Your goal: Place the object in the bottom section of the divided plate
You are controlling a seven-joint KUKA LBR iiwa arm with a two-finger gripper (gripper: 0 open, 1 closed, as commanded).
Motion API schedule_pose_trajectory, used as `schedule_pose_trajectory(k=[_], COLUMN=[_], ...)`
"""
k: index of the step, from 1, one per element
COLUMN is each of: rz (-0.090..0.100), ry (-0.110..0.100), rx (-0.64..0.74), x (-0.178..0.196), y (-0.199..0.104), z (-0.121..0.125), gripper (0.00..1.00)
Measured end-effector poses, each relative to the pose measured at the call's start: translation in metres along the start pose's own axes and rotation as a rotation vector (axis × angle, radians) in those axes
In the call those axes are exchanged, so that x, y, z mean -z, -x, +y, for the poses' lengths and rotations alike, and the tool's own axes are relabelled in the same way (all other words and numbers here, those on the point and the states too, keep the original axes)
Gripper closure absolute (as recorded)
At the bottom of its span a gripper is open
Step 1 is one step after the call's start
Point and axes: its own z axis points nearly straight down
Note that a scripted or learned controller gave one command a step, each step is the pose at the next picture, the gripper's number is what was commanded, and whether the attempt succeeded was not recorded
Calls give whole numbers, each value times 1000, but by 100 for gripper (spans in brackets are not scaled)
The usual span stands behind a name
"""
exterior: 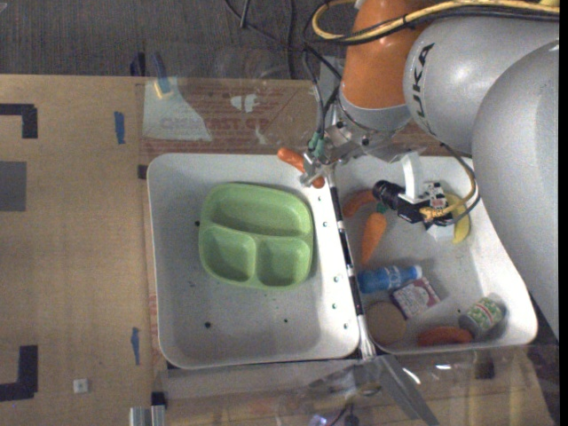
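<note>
While the grey arm (461, 78) reaches in from the right, its orange band (382, 34) sits above the far end of the two white bins, and the gripper (313, 169) hangs over the seam where the bins meet, near their far rims. Whether the gripper is open or closed cannot be told from this angle. A small orange object (289, 158) lies just beside the gripper tip, on or at the far rim of the left bin (177, 318); it is not clear whether the gripper has hold of it or merely touches it.

The green divided plate (257, 201) rests flat in the left bin, toward its far half, with one long section on the far side and two smaller sections side by side on the near side. The orange object is apart from the plate, past its far right corner.

The right bin (510, 278) carries the rest: a carrot (374, 235) lying lengthwise close to the dividing wall, a shorter orange piece (358, 203) just beyond it, a blue bottle (388, 279) on its side, a reddish packet (415, 296) beside that, a brown round disc (387, 323) in the near corner, a red oblong (445, 335) along the near rim, and a small can (485, 314) toward the right corner.

Both bins stand on the wooden counter (71, 256)
</note>
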Motion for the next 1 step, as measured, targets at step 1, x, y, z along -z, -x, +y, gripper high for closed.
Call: schedule_pose_trajectory(k=[1], rz=[3], ry=[-5], rx=[137], x=[-47], y=[-59], z=[21], gripper=[100])
